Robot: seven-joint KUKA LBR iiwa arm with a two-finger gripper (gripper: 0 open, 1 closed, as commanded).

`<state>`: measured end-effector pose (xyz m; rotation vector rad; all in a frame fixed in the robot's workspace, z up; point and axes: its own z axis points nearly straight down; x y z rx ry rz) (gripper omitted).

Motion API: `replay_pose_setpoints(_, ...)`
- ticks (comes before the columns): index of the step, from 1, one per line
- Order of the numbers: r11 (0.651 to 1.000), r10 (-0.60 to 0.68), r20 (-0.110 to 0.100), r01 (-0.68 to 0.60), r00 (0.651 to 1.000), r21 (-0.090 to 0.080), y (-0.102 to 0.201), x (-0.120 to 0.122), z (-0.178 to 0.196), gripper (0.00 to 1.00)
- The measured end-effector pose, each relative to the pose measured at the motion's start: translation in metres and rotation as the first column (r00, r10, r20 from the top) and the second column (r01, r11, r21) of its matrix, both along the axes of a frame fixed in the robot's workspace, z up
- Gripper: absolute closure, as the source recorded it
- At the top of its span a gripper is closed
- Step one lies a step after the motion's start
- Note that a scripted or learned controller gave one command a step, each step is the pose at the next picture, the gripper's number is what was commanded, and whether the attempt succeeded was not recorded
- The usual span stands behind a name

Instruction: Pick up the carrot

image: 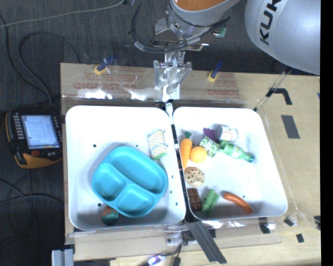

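We hover our end effector, grip unreadable, behind the bins; next, descend onto the carrot.

Glossy grey arm with black lettering, orange band, metallic claw.

Bare metal claw; below it, smooth glossy white plastic bins, matt blue plastic tray, smooth orange plastic carrot; pale wooden worktop.
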<state>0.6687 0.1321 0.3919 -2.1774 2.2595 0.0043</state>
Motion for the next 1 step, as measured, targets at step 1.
replay_pose_setpoints(1,0.974,0.226,0.003,-0.226,0.974,0.002,0.0543,-0.0009,0.0049,1.00)
